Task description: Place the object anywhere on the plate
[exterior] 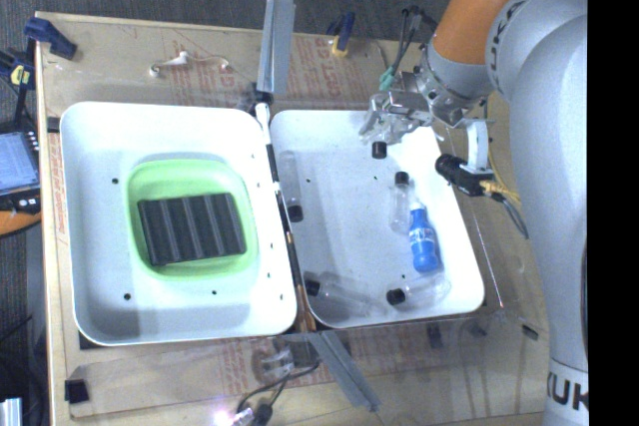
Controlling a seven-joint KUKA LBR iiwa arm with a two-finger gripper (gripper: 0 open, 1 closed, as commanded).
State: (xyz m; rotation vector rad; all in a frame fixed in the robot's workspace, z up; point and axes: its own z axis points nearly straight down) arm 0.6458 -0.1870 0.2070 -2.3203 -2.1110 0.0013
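The arm (529, 115) fills the right of the frame, its orange band at the upper right, with part of the white word "KUKA" readable at the lower right corner. On the tabletop (150, 80), 2 white bins sit side by side. The left bin (85, 214) carries the green plate (150, 177), which bears a dark ribbed insert and nothing else. The right bin (329, 165) holds the object, a clear bottle (419, 232) with a blue label, lying at centre right of the frame; its label print is too small to read. The gripper (384, 127) hovers at that bin's upper edge, above the bottle and apart from it. Whether the jaws are apart or together I cannot tell. By my judgement nothing is done: grasp, carry and placing all remain.
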